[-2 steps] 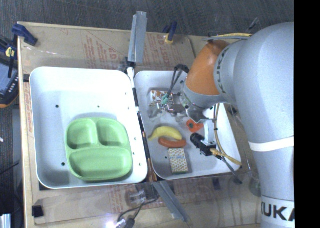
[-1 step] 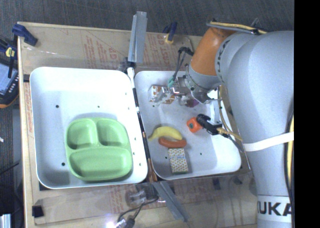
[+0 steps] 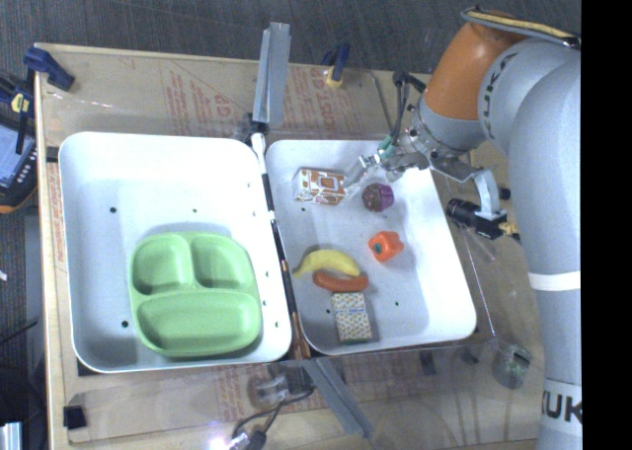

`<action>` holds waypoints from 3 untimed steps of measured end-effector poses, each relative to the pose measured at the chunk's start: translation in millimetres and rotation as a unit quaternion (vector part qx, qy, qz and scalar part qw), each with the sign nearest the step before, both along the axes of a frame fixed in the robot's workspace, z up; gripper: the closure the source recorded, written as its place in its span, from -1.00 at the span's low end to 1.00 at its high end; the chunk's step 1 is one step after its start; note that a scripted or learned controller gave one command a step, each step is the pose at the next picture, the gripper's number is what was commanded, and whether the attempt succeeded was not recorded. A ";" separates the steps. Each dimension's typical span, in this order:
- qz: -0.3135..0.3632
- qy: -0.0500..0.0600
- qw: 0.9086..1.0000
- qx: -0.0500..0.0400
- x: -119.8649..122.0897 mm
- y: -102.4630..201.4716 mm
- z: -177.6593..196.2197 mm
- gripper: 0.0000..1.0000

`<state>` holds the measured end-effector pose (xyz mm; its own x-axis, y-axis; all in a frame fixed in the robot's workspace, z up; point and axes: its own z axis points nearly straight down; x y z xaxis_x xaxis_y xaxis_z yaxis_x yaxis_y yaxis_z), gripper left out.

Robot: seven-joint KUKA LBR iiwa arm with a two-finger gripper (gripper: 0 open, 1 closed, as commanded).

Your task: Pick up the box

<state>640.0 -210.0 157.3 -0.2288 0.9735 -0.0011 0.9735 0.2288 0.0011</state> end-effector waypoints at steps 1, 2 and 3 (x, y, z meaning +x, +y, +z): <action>0.054 0.002 0.999 0.001 -25.0 88.8 -34.6 -1.00; 0.052 -0.008 0.999 -0.001 23.3 51.3 -52.6 -1.00; 0.219 0.002 0.976 0.000 -55.1 12.2 20.3 -1.00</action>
